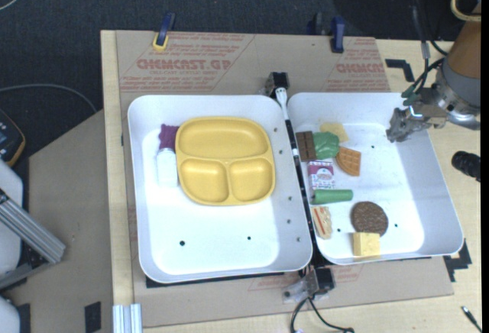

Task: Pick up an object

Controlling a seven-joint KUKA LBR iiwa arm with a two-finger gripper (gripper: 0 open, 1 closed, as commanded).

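The right bin (428,194) holds several toy food items along its left side: a brown bar (306,145), a green piece (325,144), a pale yellow piece (334,129), an orange waffle-like piece (349,161), a red and white carton (322,172), a green stick (331,196), a hot dog (322,221), a dark brown round patty (370,216) and a yellow block (366,244). My gripper (399,127) hangs over the right bin's upper right part, apart from all of these items, with nothing visibly held.
The left bin (164,247) holds a yellow sectioned plate (225,159), with a purple item (167,135) and a white item (166,167) at its left side. Clamps (160,39) hold the cardboard-covered bench at the back edge. The arm enters from the right.
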